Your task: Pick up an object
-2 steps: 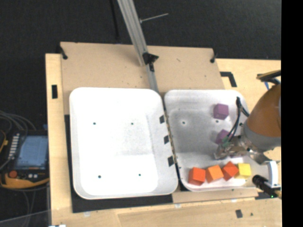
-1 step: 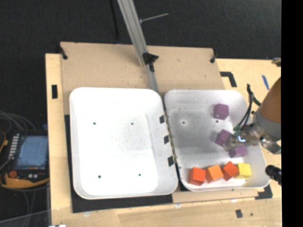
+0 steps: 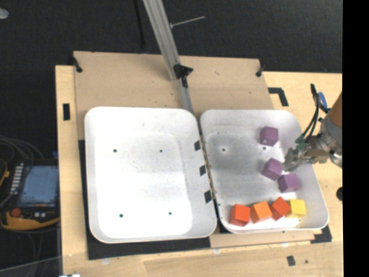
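Camera view: the gripper (image 3: 292, 158) is seen just right of three purple blocks (image 3: 273, 169); its finger state cannot be told. Below it, three orange blocks (image 3: 261, 210) and one yellow block (image 3: 297, 206) are lined up.

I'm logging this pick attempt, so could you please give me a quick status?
Gripper low over right bin, beside middle purple block. Nothing seen held. Another purple block close alongside.

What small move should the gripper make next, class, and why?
Probably ease left and down onto the middle purple cube. The gripper sits just right of it in the right bin, and nothing shows between its fingers.
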